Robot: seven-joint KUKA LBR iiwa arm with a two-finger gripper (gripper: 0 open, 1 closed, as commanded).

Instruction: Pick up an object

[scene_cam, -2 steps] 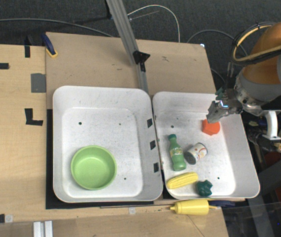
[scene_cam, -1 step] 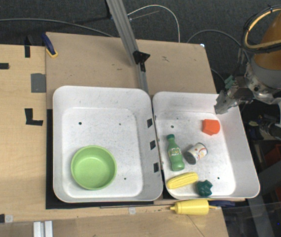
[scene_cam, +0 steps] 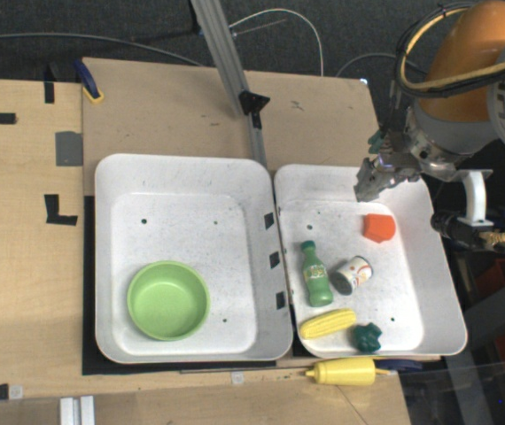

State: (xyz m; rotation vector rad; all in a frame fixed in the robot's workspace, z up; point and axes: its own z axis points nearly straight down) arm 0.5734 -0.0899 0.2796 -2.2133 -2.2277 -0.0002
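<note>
Grey arm point(scene_cam: 465, 69) from the right, wrist angled down-left, gripper point(scene_cam: 369, 184) low.

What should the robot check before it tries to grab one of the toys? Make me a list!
1. Gripper is over the right bin, where the toys are: ok.
2. Orange block lies just below the gripper with bare floor around it: ok.
3. Gripper directly above the block: not ok, it sits up and to the left of it.
4. Fingers open enough to fit the block: cannot tell.
5. Green bottle and small can lie close together, so they are harder picks: not ok.
6. Yellow corn and dark green toy inside the bin: ok.
</note>
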